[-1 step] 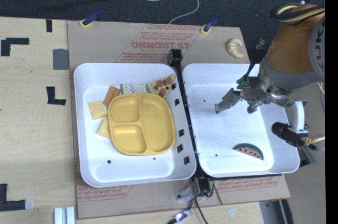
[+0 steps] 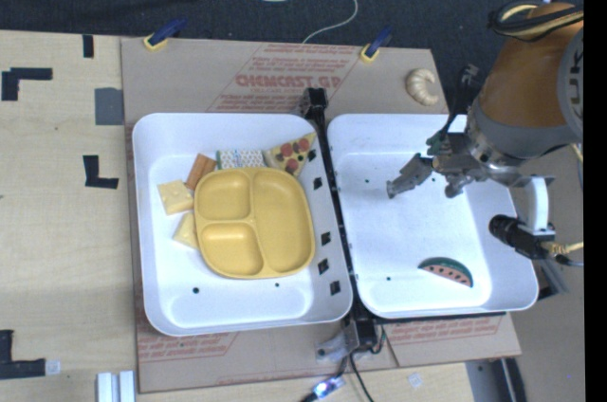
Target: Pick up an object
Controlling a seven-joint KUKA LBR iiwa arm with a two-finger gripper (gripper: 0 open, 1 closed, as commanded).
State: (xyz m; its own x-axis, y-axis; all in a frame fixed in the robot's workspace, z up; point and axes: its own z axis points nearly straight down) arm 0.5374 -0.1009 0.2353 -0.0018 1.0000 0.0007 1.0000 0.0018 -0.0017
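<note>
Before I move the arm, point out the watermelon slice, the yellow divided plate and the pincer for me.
watermelon slice (image 2: 447, 272): camera view, on its red flesh, in the right bin.
yellow divided plate (image 2: 254, 222): camera view, on the ridge between its compartments, in the left bin.
pincer (image 2: 427, 180): camera view, midway between its fingertips, over the right bin.

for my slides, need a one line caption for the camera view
Grey-and-orange arm's gripper hovers over the right white bin near a watermelon-slice toy; yellow divided plate in left bin.

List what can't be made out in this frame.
- Claw, camera view: too small and dark to read its state or show anything held.
- Items beside the yellow divided plate: the plate covers part of each.
- Arm: cut off by the right edge.
- Watermelon slice: plain, untouched.
</note>
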